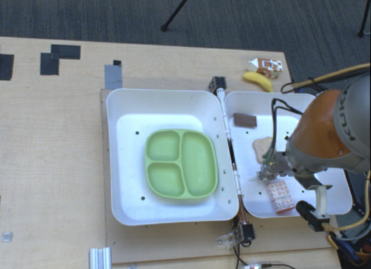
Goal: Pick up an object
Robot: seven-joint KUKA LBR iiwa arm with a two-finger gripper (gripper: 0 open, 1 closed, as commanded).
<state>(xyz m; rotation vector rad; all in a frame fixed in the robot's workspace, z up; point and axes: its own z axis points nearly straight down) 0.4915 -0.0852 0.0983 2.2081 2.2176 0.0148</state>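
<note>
1. A small packet (280, 196) with a red-and-white pattern lies flat at the lower middle of the right bin (342, 201). It is judged to be light, thin and somewhat crinkly, so it could slide on the smooth floor of the bin. It would best be taken across its short width, near the middle.
2. The gripper (268, 170) is seen just above the packet's upper end, at the right of the frame, beneath the orange band (316, 128) of the arm. Whether it is spread or closed cannot be told, and nothing is seen held in it.
3. Also in the right bin are a pale, rounded piece (262, 146), possibly bread, partly hidden by the wrist, and a dark brown block (244, 120) near the upper left corner. Both are judged light; the block looks stiff.
4. The left bin (124, 163) holds a green divided plate (181, 164) with three compartments, in which nothing is seen.
5. Outside the bins, at the upper right, a banana (257, 80) and a small carton (266, 65) lie on the bench (52, 163).
</note>
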